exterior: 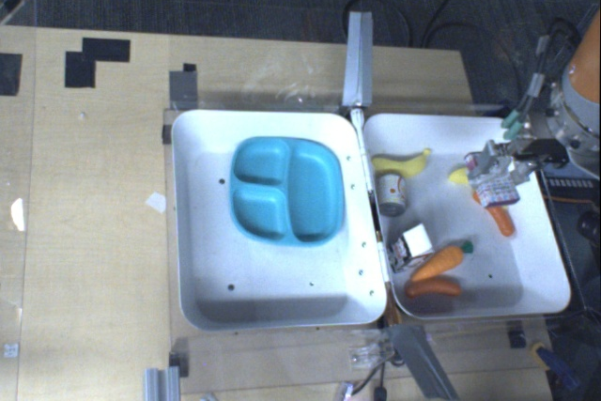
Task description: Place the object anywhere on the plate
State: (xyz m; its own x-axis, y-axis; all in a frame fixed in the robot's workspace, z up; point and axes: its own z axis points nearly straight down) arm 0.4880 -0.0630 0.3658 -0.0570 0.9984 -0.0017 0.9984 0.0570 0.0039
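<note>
The blue divided plate (286,188) lies in the left white bin (202,296). My gripper (492,166) is over the upper right part of the right bin (545,291), far to the right of the plate. Directly under it is a small item with a pink-and-white label (496,192) and an orange end (504,222); whether that item is held or lying on the bin floor is unclear. A small yellow piece (457,175) sits just left of the gripper.
The right bin also holds a banana (402,162), a small can (392,193), a white box (413,242), a carrot (439,262) and a reddish sausage-like item (433,288). A metal divider post (359,61) stands between the bins at the back.
</note>
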